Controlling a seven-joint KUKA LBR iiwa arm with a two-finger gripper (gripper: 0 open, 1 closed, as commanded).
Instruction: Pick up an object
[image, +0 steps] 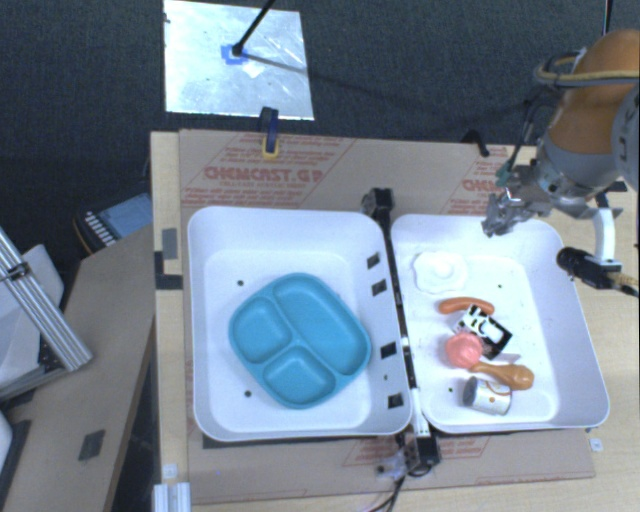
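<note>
The right bin (575, 330) holds several small items: a white fried-egg toy (439, 270), an orange sausage (466, 306), a black-and-white block (484, 329), a pink round piece (463, 349), a tan spoon-like piece (506, 375) and a small grey-and-white cup (487, 396) on its side. My gripper (499, 221) hangs over the far edge of the right bin, above and behind the egg toy, with nothing seen in it. The grey arm with its orange band (600, 65) comes in from the upper right.
The left bin (215, 250) holds a blue divided plate (298, 340). A black divider with clips (392, 300) runs between the bins. A shiny metal sheet (236, 60) lies beyond the bench, and a yellow clamp (270, 135) sits at the board's far edge.
</note>
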